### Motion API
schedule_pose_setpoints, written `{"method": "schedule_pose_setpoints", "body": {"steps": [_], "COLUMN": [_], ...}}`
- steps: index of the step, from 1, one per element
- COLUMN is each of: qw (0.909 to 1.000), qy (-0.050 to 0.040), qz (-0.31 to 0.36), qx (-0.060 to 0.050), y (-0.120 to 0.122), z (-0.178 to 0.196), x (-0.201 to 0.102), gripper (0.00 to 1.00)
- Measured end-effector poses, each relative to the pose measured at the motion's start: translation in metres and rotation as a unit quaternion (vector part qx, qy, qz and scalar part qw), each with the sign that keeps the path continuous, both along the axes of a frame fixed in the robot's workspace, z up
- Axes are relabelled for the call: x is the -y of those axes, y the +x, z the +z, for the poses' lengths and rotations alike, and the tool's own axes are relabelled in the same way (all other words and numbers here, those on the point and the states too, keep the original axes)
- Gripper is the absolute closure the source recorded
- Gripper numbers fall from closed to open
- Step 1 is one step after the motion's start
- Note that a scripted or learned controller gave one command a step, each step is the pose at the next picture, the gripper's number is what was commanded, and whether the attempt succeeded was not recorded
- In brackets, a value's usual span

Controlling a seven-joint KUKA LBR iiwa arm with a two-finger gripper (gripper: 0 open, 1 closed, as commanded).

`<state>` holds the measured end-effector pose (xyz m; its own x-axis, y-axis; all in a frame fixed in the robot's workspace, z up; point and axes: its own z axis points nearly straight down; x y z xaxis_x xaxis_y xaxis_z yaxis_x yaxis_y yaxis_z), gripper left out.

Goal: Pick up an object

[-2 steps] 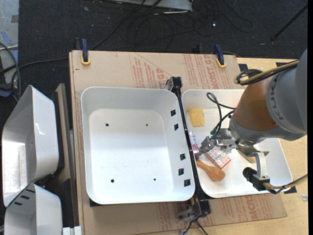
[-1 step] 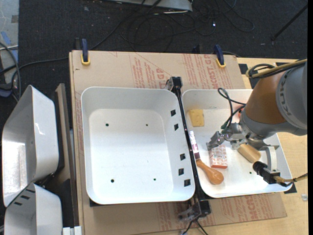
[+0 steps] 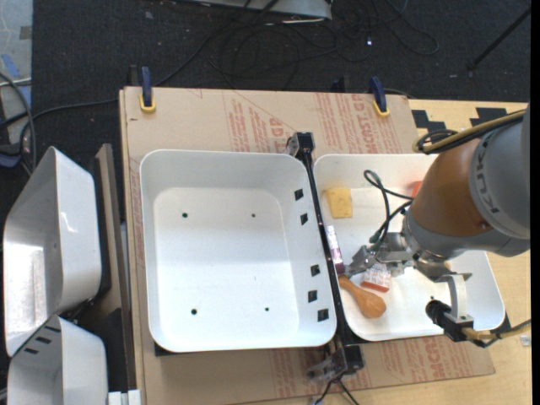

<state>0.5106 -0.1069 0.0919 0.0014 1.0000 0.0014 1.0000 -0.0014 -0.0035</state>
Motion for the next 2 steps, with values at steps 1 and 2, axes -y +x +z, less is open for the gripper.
{"method": "schedule_pose_setpoints", "body": {"steps": [1, 2], "qw": [1.0, 1.0], "qy": [-0.0009, -0.0006], "qz": [-0.002, 0.004], "qx": [0.001, 0.003], "y": [-0.02, 0.006], "z": [0.0, 0.001], "x": [0.056, -0.006], "gripper": [0.0, 0.0]}}
